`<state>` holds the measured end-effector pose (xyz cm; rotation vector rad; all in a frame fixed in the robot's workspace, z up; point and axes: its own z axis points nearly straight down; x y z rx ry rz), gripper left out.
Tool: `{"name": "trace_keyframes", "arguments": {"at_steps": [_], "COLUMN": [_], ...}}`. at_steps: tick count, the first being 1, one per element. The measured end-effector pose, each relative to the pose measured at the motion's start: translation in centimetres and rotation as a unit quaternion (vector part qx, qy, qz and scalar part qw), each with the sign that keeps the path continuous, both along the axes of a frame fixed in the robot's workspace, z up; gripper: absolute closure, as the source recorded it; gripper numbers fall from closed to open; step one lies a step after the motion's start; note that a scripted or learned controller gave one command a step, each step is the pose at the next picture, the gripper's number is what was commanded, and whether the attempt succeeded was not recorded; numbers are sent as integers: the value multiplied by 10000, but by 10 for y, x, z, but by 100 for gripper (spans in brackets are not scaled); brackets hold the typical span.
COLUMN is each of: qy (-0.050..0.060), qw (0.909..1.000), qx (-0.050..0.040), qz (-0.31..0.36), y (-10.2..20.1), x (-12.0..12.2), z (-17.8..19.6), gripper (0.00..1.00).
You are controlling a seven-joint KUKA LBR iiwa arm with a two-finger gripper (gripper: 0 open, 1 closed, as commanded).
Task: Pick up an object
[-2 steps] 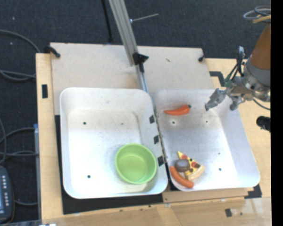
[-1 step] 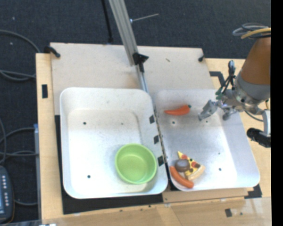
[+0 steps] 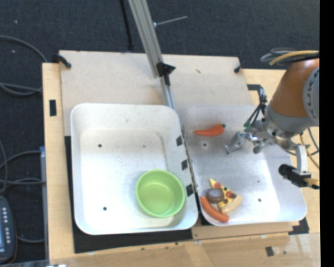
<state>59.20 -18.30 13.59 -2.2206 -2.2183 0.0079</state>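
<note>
approach is the step in hand: my fingers (image 3: 234, 146) hover low in the right bin (image 3: 278, 204), just right of the orange carrot (image 3: 209, 130); whether they're spread i cannot tell. next calls for sliding left, then closing.

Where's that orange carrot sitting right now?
The carrot lies in the right-hand bin, near its far edge and close to the divide between the two bins, just left of the gripper.
</note>
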Motion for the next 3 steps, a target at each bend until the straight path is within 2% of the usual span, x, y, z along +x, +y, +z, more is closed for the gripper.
{"name": "trace_keyframes", "arguments": {"at_steps": [1,3], "qy": [-49,-60], "qw": [10000,10000], "qx": [3,2], "qz": [-16,20], "y": [-1,0], "x": [3,2], "z": [15,103], "gripper": [100,100]}}
